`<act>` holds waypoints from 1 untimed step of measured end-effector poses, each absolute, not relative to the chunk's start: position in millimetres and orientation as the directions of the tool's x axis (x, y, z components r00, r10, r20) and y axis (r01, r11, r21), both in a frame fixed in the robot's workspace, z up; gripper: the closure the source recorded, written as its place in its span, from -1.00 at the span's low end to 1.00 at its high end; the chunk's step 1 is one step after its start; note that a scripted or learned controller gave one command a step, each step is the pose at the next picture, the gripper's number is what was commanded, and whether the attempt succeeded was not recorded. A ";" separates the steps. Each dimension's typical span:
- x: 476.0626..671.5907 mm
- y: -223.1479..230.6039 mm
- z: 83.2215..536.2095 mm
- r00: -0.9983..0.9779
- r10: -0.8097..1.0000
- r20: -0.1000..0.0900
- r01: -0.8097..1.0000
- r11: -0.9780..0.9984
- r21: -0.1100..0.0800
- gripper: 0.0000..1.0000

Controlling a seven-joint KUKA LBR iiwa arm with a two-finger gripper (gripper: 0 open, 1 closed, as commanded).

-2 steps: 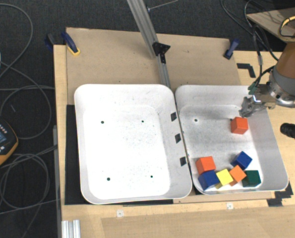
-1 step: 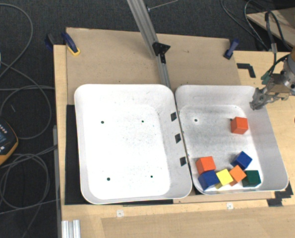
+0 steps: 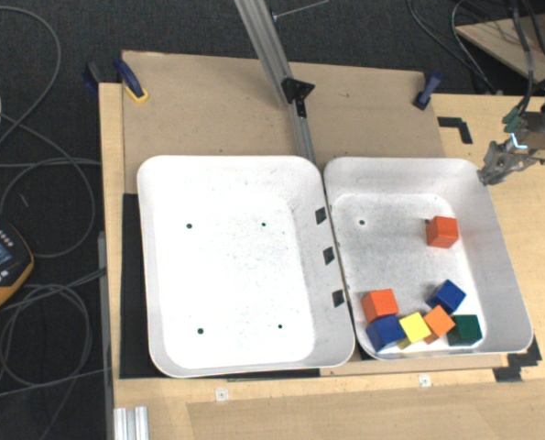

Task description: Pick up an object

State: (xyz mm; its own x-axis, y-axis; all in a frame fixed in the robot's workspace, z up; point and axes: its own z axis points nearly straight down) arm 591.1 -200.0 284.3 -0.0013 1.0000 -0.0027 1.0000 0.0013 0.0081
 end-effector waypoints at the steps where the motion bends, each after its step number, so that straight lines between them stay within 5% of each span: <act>1: 577.8 -147.7 270.4 -0.005 1.000 0.003 1.000 0.005 -0.002 1.00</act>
